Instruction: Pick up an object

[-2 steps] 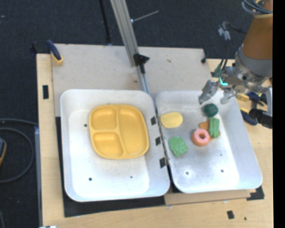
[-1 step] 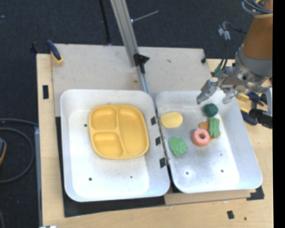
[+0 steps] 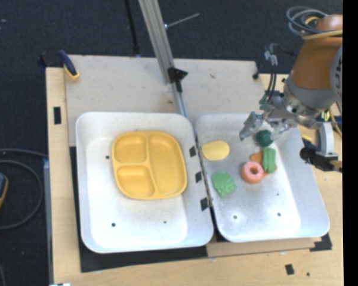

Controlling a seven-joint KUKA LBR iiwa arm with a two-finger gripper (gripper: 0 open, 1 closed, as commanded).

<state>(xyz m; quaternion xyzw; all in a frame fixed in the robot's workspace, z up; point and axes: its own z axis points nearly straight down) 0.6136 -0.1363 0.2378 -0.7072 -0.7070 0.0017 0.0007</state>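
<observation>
The right bin [image 3: 298, 219] holds several small objects. A yellow lemon-shaped piece [image 3: 215, 150] lies near its left wall, and a light green lump [image 3: 224, 183] sits below it. A pink ring [image 3: 252, 172] lies beside an orange and green piece [image 3: 267, 159]. A dark green round object [image 3: 264, 138] sits at the bin's upper part. My gripper [image 3: 264, 128] hangs just above that dark green object, open, with one grey finger [image 3: 249, 127] spread out to the left of it. Nothing is clamped between the fingers.
The left bin [image 3: 95, 219] holds a yellow divided plate [image 3: 149, 163]. A slanted metal pole [image 3: 158, 34] rises from the bench behind the bins. The arm's orange band [image 3: 315, 64] and cables stand over the right bin's upper right corner.
</observation>
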